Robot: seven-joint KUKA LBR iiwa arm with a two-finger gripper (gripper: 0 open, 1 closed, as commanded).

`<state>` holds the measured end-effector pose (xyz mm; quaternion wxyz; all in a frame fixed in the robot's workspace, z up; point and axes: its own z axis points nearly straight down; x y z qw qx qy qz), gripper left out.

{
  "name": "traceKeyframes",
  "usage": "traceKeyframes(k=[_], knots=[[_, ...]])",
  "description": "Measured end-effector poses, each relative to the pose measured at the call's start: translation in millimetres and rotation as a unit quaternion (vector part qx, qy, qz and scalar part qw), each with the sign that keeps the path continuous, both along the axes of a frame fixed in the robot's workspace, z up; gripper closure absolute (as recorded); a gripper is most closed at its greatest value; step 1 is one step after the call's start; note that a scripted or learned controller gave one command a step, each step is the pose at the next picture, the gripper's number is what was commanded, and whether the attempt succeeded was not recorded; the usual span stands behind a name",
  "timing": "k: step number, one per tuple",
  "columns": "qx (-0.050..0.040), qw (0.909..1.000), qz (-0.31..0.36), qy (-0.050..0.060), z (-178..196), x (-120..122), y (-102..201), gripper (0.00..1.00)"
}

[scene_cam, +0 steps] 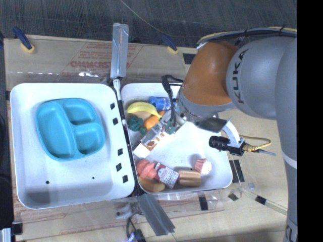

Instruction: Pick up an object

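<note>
- While the grey arm (252, 79) with its orange band (212, 74) leans in from the right over the right-hand shallow white bin (194, 142), the gripper (171, 121) sits low in that bin's upper middle.
- Gripper state: cannot be told. The wrist body covers the working end, and nothing can be confirmed as held.
- Directly below the gripper is a small teal-green piece (171, 129). It touches the upper end of a brown-and-white cardboard carton (151, 141), which lies tilted and runs down-left toward the wall between the bins.
- Upper left of the same bin holds a yellow banana (141, 108). A small blue object (160, 103) lies just beside it on the right, an orange rounded piece (150, 119) below it, and a dark green piece (135, 123) close to the left wall.
- Along the near edge of the same bin, left to right, are a pink-red soft item (146, 169), a small labelled bottle (167, 175) on its side, and a tan wooden cylinder (189, 177) lying flat.
- A pink-and-white piece (203, 166) sits just above the cylinder's right end.
- A pale yellow disc (151, 185) lies partly under the pink-red soft item.
- The left-hand shallow white bin (65, 180) holds a light blue divided plastic plate (70, 127) with three compartments, lying flat and well apart from the gripper.
- Both bins stand side by side on a brown cardboard sheet (75, 54) laid on the counter (262, 185). A blue clip (22, 39) sits at the sheet's far left corner.
</note>
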<state>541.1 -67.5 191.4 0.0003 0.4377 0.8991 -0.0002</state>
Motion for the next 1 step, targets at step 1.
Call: traceKeyframes(k=[1], knots=[[0.0015, 0.9934, -0.114, -0.015, -71.0, 8.2, -37.7, 0.00]])
